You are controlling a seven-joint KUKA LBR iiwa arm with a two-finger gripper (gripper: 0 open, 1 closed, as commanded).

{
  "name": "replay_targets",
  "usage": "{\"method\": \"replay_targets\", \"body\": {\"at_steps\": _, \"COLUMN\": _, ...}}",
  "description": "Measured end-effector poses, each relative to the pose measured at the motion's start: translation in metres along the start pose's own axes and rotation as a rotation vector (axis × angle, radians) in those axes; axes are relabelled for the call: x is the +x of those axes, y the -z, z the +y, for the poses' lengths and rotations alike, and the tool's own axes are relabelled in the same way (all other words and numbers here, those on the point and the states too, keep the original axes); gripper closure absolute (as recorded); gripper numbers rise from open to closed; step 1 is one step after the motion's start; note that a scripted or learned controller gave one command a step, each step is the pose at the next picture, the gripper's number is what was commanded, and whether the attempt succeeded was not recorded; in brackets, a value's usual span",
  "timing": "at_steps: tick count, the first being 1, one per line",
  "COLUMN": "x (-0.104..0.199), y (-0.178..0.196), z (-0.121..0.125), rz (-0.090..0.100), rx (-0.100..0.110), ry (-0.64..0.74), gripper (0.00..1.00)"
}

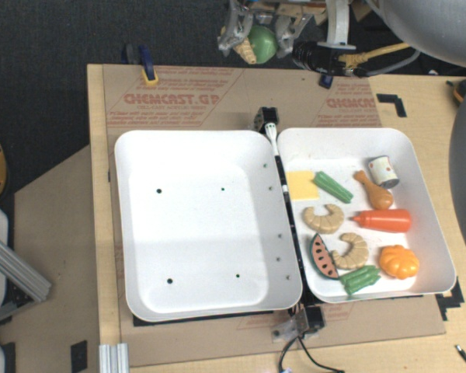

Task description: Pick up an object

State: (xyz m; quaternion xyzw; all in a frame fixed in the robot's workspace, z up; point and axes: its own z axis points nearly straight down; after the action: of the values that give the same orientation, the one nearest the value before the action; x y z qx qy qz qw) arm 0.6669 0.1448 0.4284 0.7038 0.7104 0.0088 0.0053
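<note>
My gripper [259, 37] hangs high above the bench's far edge, beyond both bins. It is shut on a round green toy fruit [262, 43] with a pale yellow patch on its left side, which sits between the two fingers. The right bin [427, 208] holds the other toys: a yellow cheese square [301, 185], a green pod [332, 186], a drumstick [373, 191], a small can [383, 171], a red-orange carrot [382, 221], two croissant-like pieces [325, 217], a watermelon slice [321, 256], a green bean [359, 279] and an orange pepper [398, 261].
The left bin [194, 231] lies beside the right one, joined along a black hinge strip [283, 200]. A blue clamp [147, 64] sits at the board's far left corner. The grey arm body [435, 14] fills the top right.
</note>
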Motion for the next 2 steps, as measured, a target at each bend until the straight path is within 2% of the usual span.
{"method": "replay_targets", "body": {"at_steps": 1, "x": 0.032, "y": 0.090, "z": -0.005, "rz": -0.001, "rx": 0.006, "ry": -0.004, "gripper": 1.00}}
{"method": "replay_targets", "body": {"at_steps": 2, "x": -0.019, "y": 0.109, "z": -0.029, "rz": -0.006, "rx": 0.020, "ry": -0.014, "gripper": 1.00}}
